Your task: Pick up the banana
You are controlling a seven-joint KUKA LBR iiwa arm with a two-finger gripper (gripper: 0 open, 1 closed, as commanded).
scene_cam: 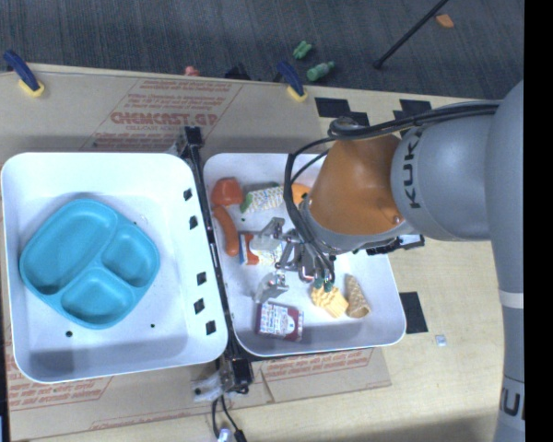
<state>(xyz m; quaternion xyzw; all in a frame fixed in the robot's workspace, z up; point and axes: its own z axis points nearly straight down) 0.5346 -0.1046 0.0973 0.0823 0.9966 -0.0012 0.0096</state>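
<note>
Worktop (64, 99): brown sheet printed "CHEMCAST GP" in red, upper left of frame.

Left bin (37, 178): holds a blue three-compartment tray (88, 261).

Right bin (387, 311): orange-red toy (229, 212) at its left side; maroon labelled packet (278, 321) at lower middle, text unreadable; cone-shaped piece (356, 296) lower right; yellow item (328, 299), possibly the banana, just beside the cone.

Arm (442, 178): grey, "KU" legible; orange band (355, 187).

Jaws (293, 258): over bin centre; opening cannot be told.
</note>
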